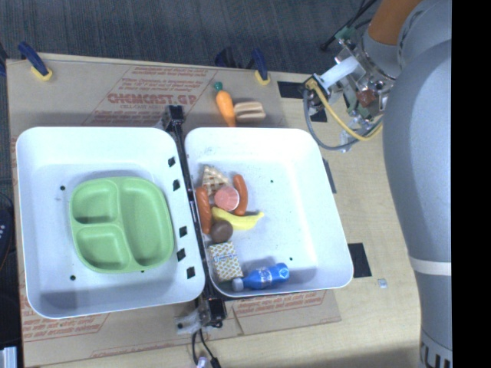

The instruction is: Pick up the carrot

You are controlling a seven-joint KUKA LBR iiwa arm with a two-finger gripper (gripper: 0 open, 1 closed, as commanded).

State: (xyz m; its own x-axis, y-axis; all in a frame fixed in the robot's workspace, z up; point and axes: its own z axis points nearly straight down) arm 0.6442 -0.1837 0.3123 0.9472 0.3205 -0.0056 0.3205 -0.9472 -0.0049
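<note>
The carrot [224, 105] lies outside the bins at upper centre, long axis near vertical, left of the gripper [360, 98], whose state cannot be told.

Two shallow white bins sit side by side: the left bin [31, 205] and the right bin [307, 175]. The left bin holds one green divided plate [121, 223] with three compartments. The right bin holds two sausages, one [241, 192] beside one round pink slice [227, 198] and the other [203, 209] by the bin wall, plus one banana [240, 219], one brown round item [221, 231], one waffle-patterned wedge [214, 179], one checkered packet [225, 262] and one blue bottle [265, 275]. Behind the bins lie one carrot [225, 106] and one sandwich-like toy [248, 112]. Two blue clamps [34, 60] [259, 67] grip the cardboard's far edge.
</note>
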